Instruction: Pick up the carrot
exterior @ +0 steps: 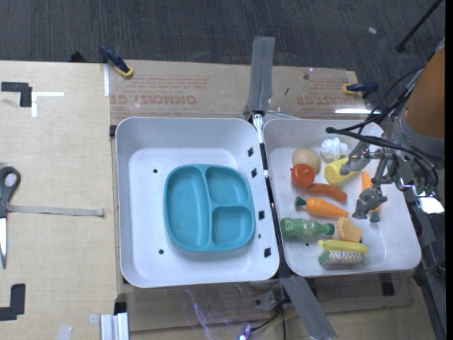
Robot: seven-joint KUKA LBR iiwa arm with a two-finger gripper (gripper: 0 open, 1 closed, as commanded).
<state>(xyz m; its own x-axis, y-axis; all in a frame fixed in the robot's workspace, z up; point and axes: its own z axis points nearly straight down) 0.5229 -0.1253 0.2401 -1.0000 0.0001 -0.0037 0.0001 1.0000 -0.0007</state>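
The carrot (pixel 327 207) is orange with a green tip pointing left. It lies flat in the middle of the right bin (pixel 396 257), among other toy food. My gripper (pixel 362 185) hangs over the right part of that bin, just right of the carrot's thick end. It is open, with one finger near the yellow fruit (pixel 338 170) and the other lower down. A narrow orange piece (pixel 367 182) shows in the gap between the fingers, which do not close on it. The carrot rests free on the bin floor.
Around the carrot lie a red sausage (pixel 327 190), a tomato (pixel 303 175), a beige egg (pixel 306 157), a white piece (pixel 333 147), a green bottle (pixel 306 227), a corn cob (pixel 343 253) and a yellow wedge (pixel 348 229). The left bin (pixel 134 246) holds a teal divided plate (pixel 210 207).
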